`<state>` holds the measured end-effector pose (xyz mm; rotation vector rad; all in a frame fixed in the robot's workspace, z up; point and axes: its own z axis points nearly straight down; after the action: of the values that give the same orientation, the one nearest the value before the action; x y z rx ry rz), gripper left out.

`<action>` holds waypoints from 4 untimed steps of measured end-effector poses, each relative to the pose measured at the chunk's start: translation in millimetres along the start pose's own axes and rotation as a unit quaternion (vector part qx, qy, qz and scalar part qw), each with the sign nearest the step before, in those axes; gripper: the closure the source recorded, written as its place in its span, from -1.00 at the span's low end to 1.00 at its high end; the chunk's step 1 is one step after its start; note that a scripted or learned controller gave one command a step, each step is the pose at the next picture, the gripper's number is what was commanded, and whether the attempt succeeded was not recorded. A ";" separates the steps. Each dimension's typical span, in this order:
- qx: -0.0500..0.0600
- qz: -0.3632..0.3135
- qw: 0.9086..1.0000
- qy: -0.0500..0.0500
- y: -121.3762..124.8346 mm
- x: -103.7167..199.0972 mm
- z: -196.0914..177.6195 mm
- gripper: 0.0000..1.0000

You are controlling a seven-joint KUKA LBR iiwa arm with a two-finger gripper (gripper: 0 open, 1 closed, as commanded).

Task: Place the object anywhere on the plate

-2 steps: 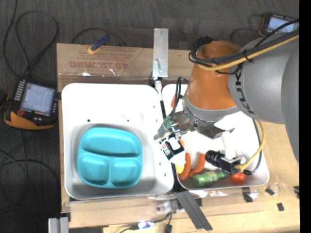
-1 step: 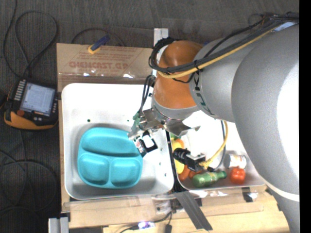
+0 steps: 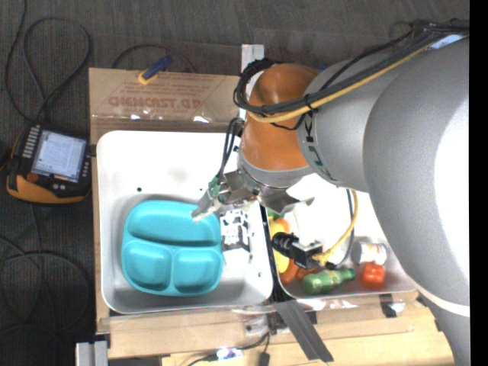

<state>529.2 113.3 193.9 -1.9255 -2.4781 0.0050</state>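
A turquoise divided plate (image 3: 171, 246) lies in the left white bin (image 3: 122, 166), toward its front. My gripper (image 3: 231, 221) hangs over the plate's right edge, close to the wall between the two bins. A small pale piece (image 3: 203, 208) shows at the gripper's left side, above the plate's upper right corner; I cannot tell if it is a held object or part of the gripper. The wrist and the orange band (image 3: 278, 120) cover the back right of the left bin.
The right bin (image 3: 396, 284) holds toy food along its front: a green vegetable (image 3: 324, 281), a red piece (image 3: 372, 274), a yellow-orange piece (image 3: 280, 227) and a white bottle (image 3: 371, 248). A cardboard sheet (image 3: 164, 94) lies behind the left bin. A handheld pendant (image 3: 52, 162) rests on the floor at left.
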 end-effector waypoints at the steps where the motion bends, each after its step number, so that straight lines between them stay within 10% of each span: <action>1: 0.002 0.000 1.000 0.000 -0.5 0.5 -7.8 1.00; 3: -0.001 -0.298 0.955 -0.001 27.5 2.7 9.6 1.00; 4: -0.002 -0.416 0.909 -0.002 27.6 15.2 -15.5 1.00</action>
<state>552.2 134.8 209.3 -0.7213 -3.0588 0.0001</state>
